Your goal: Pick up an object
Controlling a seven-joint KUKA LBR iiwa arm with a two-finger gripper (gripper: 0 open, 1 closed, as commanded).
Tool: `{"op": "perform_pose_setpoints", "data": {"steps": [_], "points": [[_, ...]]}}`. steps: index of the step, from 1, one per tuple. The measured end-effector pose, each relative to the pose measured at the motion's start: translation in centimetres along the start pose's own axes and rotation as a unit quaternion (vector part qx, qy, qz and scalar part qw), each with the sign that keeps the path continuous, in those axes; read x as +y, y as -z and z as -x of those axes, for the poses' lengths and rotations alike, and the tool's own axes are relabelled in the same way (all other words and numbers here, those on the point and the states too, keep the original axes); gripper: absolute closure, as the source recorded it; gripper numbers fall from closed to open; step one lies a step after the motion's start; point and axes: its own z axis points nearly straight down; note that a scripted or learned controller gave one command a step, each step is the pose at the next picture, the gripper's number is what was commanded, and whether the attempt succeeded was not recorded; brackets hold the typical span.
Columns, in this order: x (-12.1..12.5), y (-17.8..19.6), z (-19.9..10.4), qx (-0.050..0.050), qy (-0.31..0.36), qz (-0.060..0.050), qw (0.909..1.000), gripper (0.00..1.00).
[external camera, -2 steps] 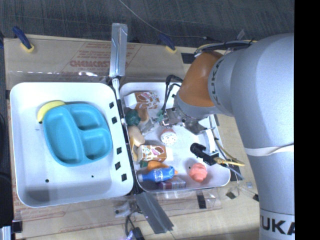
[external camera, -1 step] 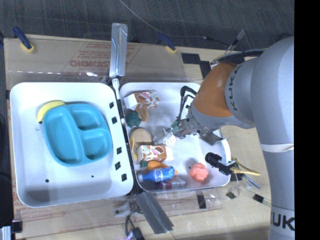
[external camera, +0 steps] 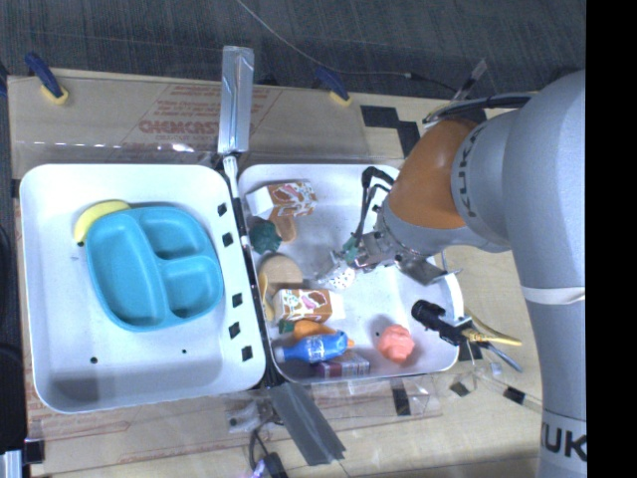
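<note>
1. Gripper was low over the middle of the right bin. Whether it was open or closed could not be told, and nothing was seen held in it.
2. A small white speckled object lay just beside the gripper, on its near side; contact could not be told.
3. The right bin also held two snack packets, one at the far wall and one near the left wall, a dark green object, a blue bottle and a pink toy by the near wall.
4. The left bin held a blue divided tray, with a yellow banana-like object at its far left edge.
</note>
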Motion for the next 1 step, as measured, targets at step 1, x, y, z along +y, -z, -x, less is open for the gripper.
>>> {"op": "perform_pose_setpoints", "data": {"steps": [1], "points": [[4.63, 11.22, -4.65, -0.001, -0.018, 0.005, 0.9998, 1.00]]}}
